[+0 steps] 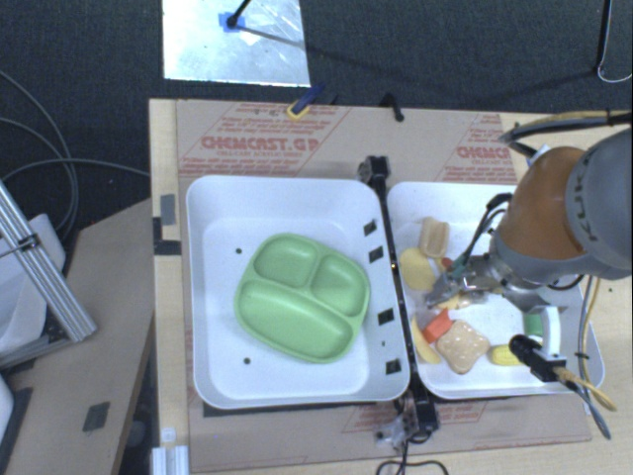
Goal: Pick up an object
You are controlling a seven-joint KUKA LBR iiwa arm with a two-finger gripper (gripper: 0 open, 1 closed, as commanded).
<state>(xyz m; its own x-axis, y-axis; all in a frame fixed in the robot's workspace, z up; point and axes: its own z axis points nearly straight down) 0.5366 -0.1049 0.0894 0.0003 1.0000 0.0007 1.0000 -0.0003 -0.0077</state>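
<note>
Risk: crowded toys in right bin (465, 198), likely slip or miss, neighbours nudged aside

Left bin (287, 194): green divided plate (302, 297)

Right bin: tan block (433, 236), yellow lump (416, 269), toast-shaped piece (462, 346), orange piece (436, 324), small yellow bit (504, 356)

Claw (452, 292) low among toys; grip state cannot tell

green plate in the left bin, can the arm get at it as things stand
Probably yes. The green plate lies alone in the left bin with nothing on top of it. The gripper sits low in the right bin, just across the divider.
</note>
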